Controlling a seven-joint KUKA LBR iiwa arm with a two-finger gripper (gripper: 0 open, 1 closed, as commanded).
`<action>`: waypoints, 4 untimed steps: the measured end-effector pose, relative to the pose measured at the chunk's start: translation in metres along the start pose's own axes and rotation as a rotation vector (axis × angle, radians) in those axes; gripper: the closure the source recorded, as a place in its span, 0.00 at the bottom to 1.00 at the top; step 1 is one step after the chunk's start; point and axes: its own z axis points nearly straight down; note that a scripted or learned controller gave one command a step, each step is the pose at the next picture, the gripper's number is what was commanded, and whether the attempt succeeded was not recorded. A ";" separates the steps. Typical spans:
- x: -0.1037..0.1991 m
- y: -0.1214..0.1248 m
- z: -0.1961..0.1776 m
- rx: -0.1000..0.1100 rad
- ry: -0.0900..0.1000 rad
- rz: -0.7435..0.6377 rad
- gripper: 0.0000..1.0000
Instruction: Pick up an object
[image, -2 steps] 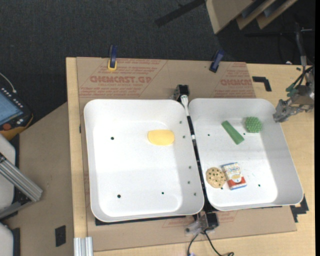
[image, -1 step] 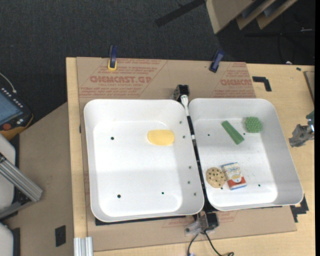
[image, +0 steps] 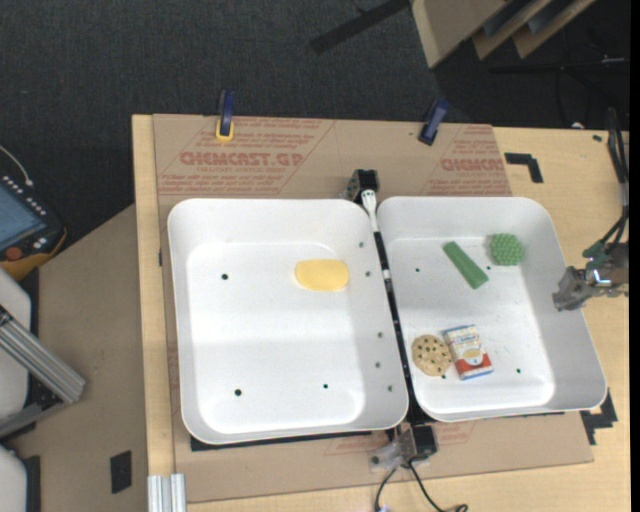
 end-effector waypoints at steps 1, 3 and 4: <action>0.018 -0.003 0.039 0.002 0.000 0.001 1.00; 0.028 -0.003 0.026 0.002 0.000 0.001 1.00; 0.018 -0.002 -0.015 -0.009 -0.005 0.003 1.00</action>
